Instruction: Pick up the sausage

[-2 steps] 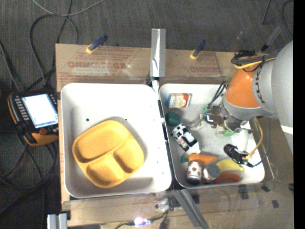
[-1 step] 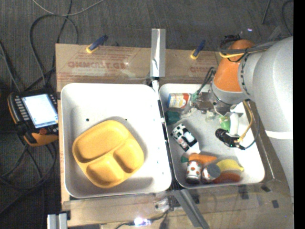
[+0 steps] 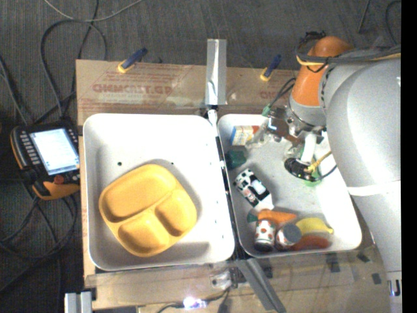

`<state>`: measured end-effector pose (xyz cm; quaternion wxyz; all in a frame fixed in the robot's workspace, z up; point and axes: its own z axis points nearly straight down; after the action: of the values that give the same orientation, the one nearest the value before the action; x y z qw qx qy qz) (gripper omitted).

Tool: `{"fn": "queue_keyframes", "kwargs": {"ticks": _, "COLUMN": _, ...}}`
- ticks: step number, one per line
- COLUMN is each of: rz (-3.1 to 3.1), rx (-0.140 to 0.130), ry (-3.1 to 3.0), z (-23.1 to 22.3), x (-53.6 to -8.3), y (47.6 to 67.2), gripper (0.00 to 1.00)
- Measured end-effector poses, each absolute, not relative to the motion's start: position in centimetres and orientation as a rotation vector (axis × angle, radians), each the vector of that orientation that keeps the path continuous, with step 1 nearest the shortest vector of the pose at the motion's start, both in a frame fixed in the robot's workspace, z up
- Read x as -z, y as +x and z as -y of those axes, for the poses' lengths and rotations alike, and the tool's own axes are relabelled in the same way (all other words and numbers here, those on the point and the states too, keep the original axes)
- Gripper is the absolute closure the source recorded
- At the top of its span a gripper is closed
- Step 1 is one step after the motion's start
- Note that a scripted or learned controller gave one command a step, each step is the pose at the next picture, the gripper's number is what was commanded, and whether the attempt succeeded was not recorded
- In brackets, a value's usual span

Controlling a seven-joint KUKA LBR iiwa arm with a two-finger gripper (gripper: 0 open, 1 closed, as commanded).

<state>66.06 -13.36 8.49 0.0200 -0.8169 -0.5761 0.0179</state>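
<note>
Over the right bin point(image 3: 287, 191), gripper point(image 3: 305, 150) — state untellable; sausage point(image 3: 314, 242) lies apart; cardboard point(image 3: 150, 90) print illegible.

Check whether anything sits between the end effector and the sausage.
The yellow banana lies beside the sausage, on its side toward the end effector. A can stands against one end. From above, the sausage looks uncovered.

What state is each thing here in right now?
sausage: lying flat in the near corner of the right bin, not held.
banana: lying flat beside the sausage.
gripper: over that bin's far end, apart from the sausage.
yellow tray: right way up in the left bin, compartments bare.
handheld screen: lit.
</note>
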Motion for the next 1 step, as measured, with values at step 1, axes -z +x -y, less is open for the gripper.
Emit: {"fn": "queue_keyframes", "kwargs": {"ticks": 1, "rz": 1.411, "rx": -0.086, "ry": -2.735, "z": 13.05, "x": -8.48, "y": 65.74, "gripper": 0.00}}
